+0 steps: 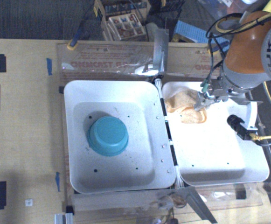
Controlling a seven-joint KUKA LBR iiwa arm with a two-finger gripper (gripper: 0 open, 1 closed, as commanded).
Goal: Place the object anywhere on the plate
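Note:
A round teal plate (108, 135) rests in the middle of the left white bin (79, 99). A flat tan and orange object (184, 108), soft-looking and irregular, lies at the back left of the right white bin (219, 167). My gripper (203, 101) hangs low over the right bin, its tip at the object's right edge. The grey wrist and the orange band above it reach in from the upper right. The arm's own bulk hides whether the tip touches the object.
A black cable fitting (238, 125) sticks out from the arm over the right bin's right side. A metal divider (161, 55) and a clear-wrapped cardboard wall (107, 62) stand behind the bins. Boxes clutter the floor beyond.

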